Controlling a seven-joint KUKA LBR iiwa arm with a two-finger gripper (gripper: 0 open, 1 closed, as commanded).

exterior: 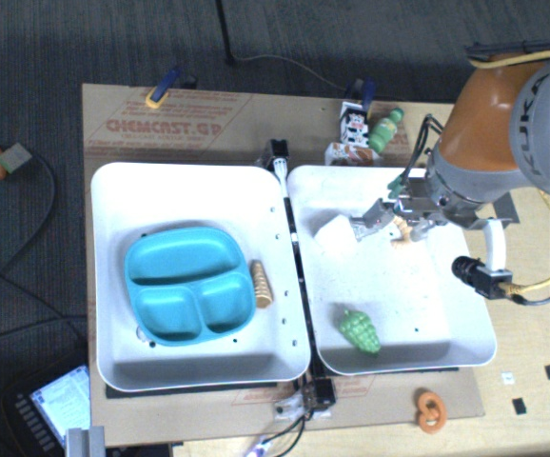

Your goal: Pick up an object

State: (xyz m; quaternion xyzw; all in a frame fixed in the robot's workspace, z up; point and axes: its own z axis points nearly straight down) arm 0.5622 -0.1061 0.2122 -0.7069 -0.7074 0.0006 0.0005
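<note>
The pincer (401, 219), its opening impossible to judge from here, hangs over the upper part of the right bin (465, 346), well apart from the green object (360, 330) near the front wall; the left bin (113, 255) holds a blue divided tray (189, 286).

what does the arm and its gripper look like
The arm is bulky and rounded, with a grey shell and a broad orange band above the wrist. A metallic grey gripper with small mechanical parts sits at its end. A black cylindrical fitting with a white piece and a yellowish cable hangs off the wrist side.
</note>
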